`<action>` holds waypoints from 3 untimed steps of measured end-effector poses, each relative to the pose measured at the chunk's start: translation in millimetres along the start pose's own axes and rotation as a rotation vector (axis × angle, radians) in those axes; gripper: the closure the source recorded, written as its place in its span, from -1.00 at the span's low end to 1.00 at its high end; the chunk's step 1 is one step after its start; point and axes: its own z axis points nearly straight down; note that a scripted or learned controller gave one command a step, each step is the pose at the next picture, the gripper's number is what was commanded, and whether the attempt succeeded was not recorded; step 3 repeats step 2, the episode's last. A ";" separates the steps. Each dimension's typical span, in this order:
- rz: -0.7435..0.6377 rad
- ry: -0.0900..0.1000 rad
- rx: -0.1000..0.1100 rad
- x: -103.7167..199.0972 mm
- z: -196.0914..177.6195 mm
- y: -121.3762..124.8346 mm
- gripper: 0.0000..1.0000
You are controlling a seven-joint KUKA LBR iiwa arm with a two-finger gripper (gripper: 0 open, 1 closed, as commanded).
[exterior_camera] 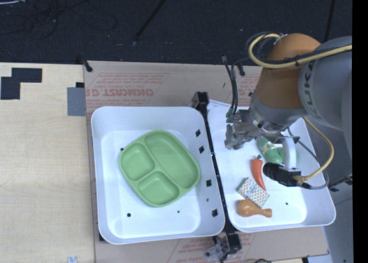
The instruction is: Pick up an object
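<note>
Mirrored print on cardboard (pixel 123 91), unreadable, end effector (pixel 234 138) nearby

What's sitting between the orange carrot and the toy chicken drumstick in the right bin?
In the camera view, a small patterned packet lies between the carrot and the drumstick.

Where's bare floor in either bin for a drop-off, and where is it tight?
Left bin: bare strips on all sides of the green divided plate, widest along its near wall. Right bin: small bare patch at the near right corner, beside the chicken drumstick. Crowded: carrot, patterned packet and green item cluster under the gripper.
</note>
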 end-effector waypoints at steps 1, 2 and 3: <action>0.000 -0.001 -0.002 49.4 -13.3 -1.7 1.00; -0.001 -0.001 0.000 110.1 -12.4 -11.0 1.00; -0.001 -0.001 0.000 110.1 -12.4 -11.0 1.00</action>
